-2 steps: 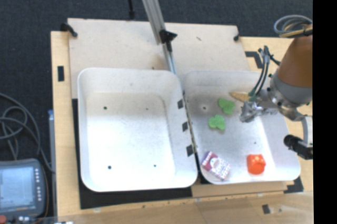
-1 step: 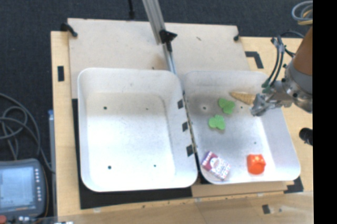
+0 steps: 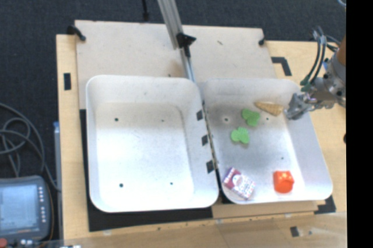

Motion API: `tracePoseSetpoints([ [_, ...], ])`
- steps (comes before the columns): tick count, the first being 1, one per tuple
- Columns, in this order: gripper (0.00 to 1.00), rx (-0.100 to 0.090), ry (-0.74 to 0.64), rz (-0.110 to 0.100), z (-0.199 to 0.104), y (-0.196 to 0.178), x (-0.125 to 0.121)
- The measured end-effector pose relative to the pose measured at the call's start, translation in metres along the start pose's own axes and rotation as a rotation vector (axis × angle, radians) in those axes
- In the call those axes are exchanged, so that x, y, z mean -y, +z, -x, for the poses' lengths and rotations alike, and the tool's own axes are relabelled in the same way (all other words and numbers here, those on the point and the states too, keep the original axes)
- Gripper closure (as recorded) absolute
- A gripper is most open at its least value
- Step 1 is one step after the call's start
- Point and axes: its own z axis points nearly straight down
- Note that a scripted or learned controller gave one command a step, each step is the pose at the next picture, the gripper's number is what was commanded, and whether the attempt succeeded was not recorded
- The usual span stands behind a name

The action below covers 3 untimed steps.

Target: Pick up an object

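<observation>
The right bin (image 3: 306, 142) holds several small objects. A tan cone-shaped piece (image 3: 268, 107) lies near its far right side. Two green pieces (image 3: 251, 117) (image 3: 239, 136) sit close together in the middle. An orange-red block (image 3: 283, 181) and a pink-and-white packet (image 3: 239, 183) rest near the front rim. My gripper (image 3: 294, 107) hangs at the bin's right edge, just right of the tan piece, with the wrist and cables behind it. Nothing is visibly held.
The left bin (image 3: 99, 124) stands beside the right one, sharing a middle rim with black clips. A slanted metal pole (image 3: 166, 2) rises from behind the bins. A pendant with a screen (image 3: 23, 206) and cables lie at the lower left, off the bench.
</observation>
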Motion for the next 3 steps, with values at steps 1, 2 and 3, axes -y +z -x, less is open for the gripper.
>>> tracePoseSetpoints([
  [1, 1.0, -0.002, -0.002, -0.007, -0.05, 0.014, -0.016],
  [2, 1.0, -0.003, -0.003, -0.006, -0.103, 0.013, -0.016],
  [3, 1.0, -0.003, -0.003, -0.009, -0.154, 0.032, -0.023],
])
